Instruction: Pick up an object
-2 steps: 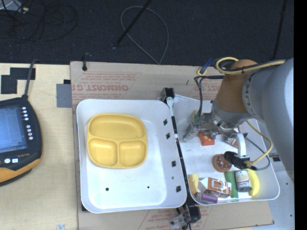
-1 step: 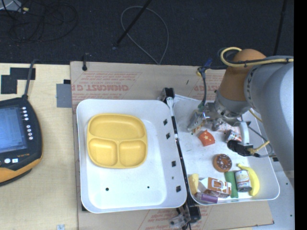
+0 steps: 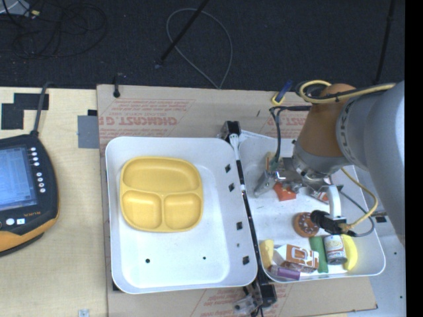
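Gripper (image 3: pixel 277 177): low in the right bin (image 3: pixel 370 269), just beside a small red object (image 3: pixel 285 191); we cannot tell its state.
Loose objects: we see a brown disc (image 3: pixel 305 224), green bottle (image 3: pixel 319 252) and yellow banana (image 3: pixel 350 253) near the front.
Left bin (image 3: pixel 132 269): a yellow divided plate (image 3: pixel 160 193).

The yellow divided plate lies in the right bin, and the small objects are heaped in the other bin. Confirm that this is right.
Not quite: the camera view shows the yellow divided plate lying in the left bin, not the right one. The small objects are heaped in the other bin, the right bin, mostly toward its near edge, where the arm reaches in.
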